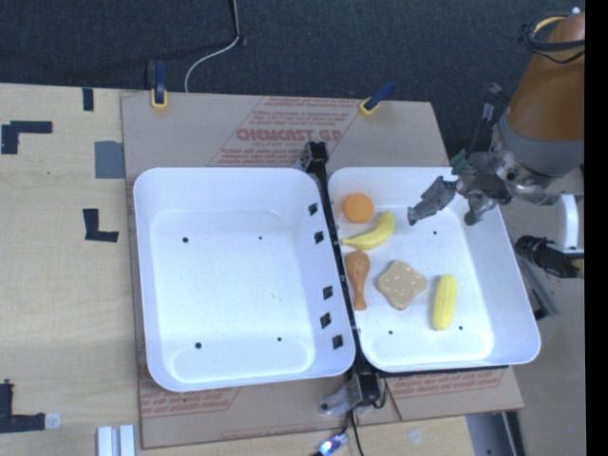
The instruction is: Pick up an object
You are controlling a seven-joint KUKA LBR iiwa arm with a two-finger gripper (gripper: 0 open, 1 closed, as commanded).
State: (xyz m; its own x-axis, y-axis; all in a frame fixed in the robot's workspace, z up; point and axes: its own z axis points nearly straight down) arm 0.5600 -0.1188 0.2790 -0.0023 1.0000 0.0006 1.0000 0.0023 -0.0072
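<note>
The claw hangs with its fingers apart and nothing between them over the top right of the right bin, so the pick has not begun. It needs to drop onto one item, perhaps the curved yellow banana just left of it, lying beside the orange.

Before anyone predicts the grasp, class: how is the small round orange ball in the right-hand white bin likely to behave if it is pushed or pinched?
The small round orange ball will probably roll when nudged, having no visible flat side. It lies close to the yellow banana, which might stop it rolling that way. Its smooth curved surface could slip out of the two-finger gripper unless pinched across its middle.
</note>
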